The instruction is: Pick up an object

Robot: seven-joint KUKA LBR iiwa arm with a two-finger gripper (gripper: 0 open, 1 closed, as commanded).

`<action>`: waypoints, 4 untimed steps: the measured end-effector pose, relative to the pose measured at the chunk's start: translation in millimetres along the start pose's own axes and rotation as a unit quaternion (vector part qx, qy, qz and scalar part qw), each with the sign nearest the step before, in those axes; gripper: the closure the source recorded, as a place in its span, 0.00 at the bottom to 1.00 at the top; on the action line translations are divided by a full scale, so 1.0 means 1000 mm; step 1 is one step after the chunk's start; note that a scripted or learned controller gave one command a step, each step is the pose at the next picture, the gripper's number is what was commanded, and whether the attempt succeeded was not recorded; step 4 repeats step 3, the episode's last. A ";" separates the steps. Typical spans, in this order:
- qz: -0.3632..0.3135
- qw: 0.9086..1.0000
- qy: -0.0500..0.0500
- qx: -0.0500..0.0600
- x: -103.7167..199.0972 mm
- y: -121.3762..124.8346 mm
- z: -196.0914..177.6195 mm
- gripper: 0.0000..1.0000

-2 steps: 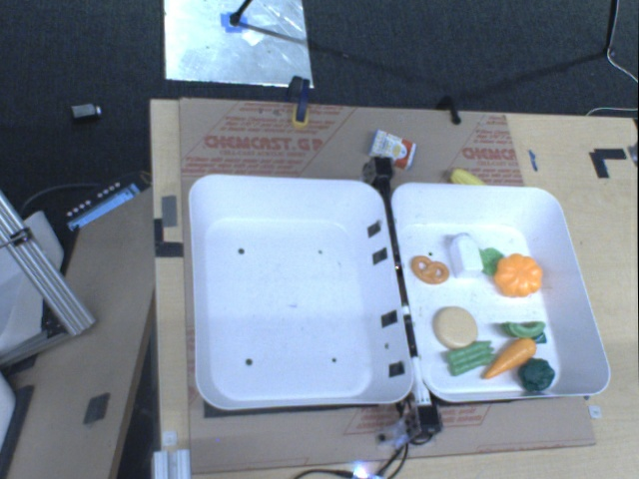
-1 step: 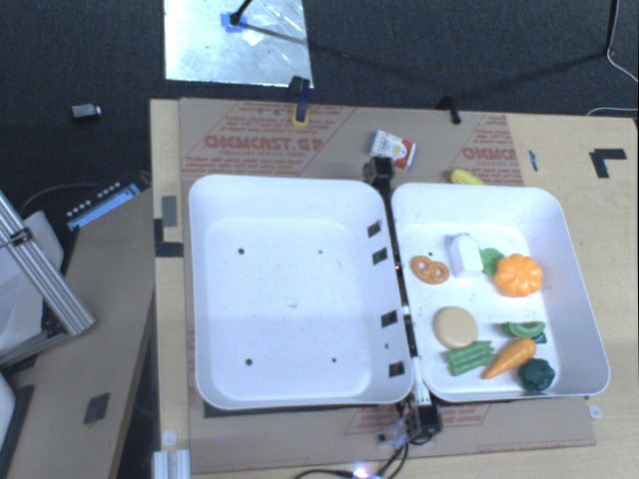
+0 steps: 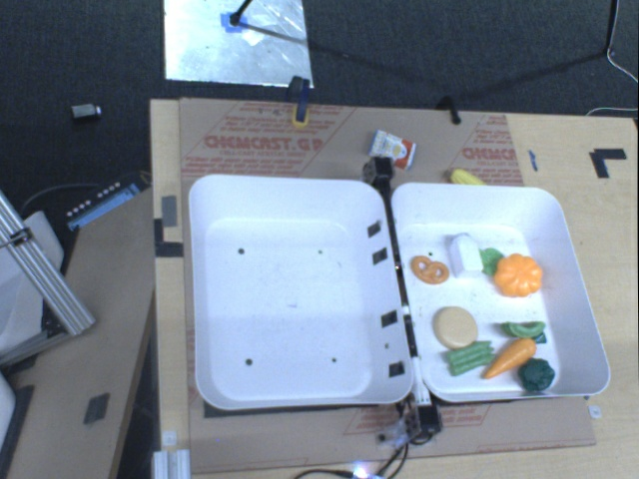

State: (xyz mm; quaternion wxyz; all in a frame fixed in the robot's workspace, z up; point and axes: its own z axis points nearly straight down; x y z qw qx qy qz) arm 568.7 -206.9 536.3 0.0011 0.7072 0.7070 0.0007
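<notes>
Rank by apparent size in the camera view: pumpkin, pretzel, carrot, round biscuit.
1. pumpkin
2. carrot and round biscuit, too close to call: one long and thin, the other round
3. pretzel

Green leafy piece [image 3: 490, 259]: mostly tucked behind white block [image 3: 464, 253] and orange pumpkin [image 3: 518, 274], shape unclear. Green slice [image 3: 524, 329]: lower edge covered by carrot [image 3: 509, 356]. Yellow item [image 3: 465, 178]: partly behind right bin [image 3: 569, 238] back rim, identity unclear. Small packet [image 3: 392, 149]: print too small to read. Aluminium frame [image 3: 40, 287]: cut by left edge. Wires [image 3: 399, 437]: run off bottom edge.
</notes>
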 end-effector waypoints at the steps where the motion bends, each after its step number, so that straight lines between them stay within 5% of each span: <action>1: 0.000 1.000 0.000 0.000 0.006 -0.086 0.000 1.00; 2: -0.003 1.000 -0.001 -0.001 0.001 -0.031 0.001 1.00; 3: -0.001 1.000 0.000 0.000 0.001 -0.084 0.001 1.00; 4: -0.001 1.000 0.000 0.000 0.001 -0.084 0.001 1.00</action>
